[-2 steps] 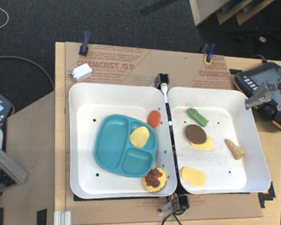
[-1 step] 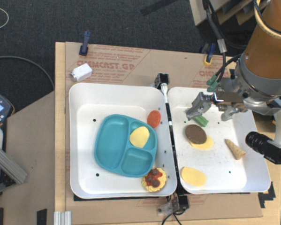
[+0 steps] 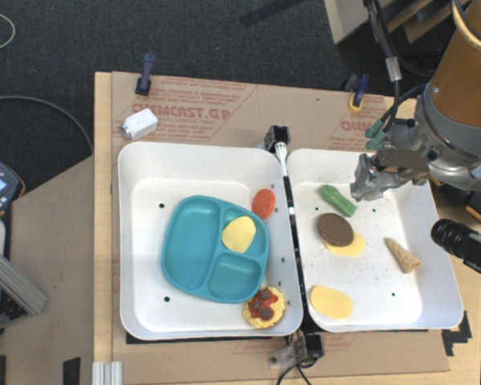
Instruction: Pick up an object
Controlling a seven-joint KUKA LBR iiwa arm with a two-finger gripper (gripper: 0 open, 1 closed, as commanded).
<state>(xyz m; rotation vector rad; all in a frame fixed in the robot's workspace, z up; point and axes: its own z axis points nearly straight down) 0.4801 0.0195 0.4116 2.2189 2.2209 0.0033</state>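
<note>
Dark carpet lay around the bench (image 3: pixel 229 106), which was covered with a brown cardboard sheet and carried two shallow white bins side by side. From my remote station I looked down on both at a slant.

I saw in the left bin (image 3: pixel 138 222) a teal divided plate (image 3: pixel 197 254), and a pale yellow piece (image 3: pixel 238 234) was lying in its upper right compartment. An orange-red piece (image 3: pixel 263 202) rested just beside the plate, near the wall between the bins. A small tart with red topping (image 3: pixel 264 306) sat at the plate's lower right corner, close to the bin's front rim.

The right bin (image 3: pixel 427 310) held a green bean-like piece (image 3: pixel 337 199), a brown round disc (image 3: pixel 334 229) which lay partly on a yellow slice (image 3: pixel 348 246), a tan cone (image 3: pixel 402 255) and another yellow oval piece (image 3: pixel 331 302) near the front rim.

The arm (image 3: pixel 467 87) came in from the right, and its gripper (image 3: pixel 366 189) hung over the upper part of the right bin, just to the right of the green piece. I saw nothing between its fingers, but I could not tell from this view whether they were apart or closed.
</note>
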